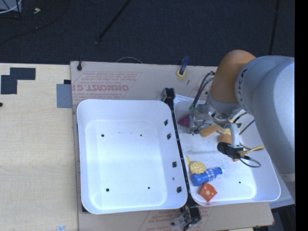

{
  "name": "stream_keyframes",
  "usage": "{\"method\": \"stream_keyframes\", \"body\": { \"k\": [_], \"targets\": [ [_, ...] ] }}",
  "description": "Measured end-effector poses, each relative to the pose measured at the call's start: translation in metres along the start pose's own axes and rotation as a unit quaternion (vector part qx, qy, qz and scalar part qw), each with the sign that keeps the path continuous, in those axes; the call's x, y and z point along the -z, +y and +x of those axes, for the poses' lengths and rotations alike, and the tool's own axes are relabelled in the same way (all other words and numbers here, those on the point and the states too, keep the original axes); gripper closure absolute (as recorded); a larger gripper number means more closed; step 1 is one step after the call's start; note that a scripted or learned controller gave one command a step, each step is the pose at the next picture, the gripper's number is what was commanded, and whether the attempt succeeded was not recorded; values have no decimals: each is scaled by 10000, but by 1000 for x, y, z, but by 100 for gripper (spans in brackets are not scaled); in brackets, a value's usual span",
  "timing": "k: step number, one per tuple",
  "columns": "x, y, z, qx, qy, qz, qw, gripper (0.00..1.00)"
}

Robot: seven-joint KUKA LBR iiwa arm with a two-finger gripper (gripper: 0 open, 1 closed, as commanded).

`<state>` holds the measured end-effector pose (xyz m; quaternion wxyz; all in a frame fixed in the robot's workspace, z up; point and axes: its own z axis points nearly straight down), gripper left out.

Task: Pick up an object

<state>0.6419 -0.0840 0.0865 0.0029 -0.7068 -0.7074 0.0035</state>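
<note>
So the big grey arm point(269, 105) with the orange band comes in from the right, and its gripper point(195, 125) is down inside the right-hand shallow white plastic bin point(262, 189), at the far end close to the wall it shares with the other bin. Honestly I can't tell whether the gripper is open or closed, since the wrist sits right over it from this angle.

Just beside the gripper on its left there's a small magenta lump point(184, 121). It might be touching the gripper, but it's too blurry to be sure. On the gripper's other side, also just beside it, a stubby orange piece point(209, 130) lies at a tilt.

The rest of the stuff is at the near end of that same bin, well apart from the gripper:
- a bumpy yellow corn-like toy point(196, 167)
- a blue plastic bottle with a white cap point(206, 176), lying on its side right against the yellow toy, cap pointing right
- a small red square packet point(208, 192), just in front of the bottle near the bin's front rim

The left-hand shallow white plastic bin point(86, 129) is butted up against the right one. Both sit on a cardboard sheet point(110, 83) with red print, on the pale wooden counter point(33, 153).
</note>
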Motion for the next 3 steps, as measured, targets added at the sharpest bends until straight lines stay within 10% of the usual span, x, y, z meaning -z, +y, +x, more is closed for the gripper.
{"method": "stream_keyframes", "body": {
  "k": [3],
  "targets": [
    [0,0,0,-7,-3,-6,10000,100]
  ]
}}
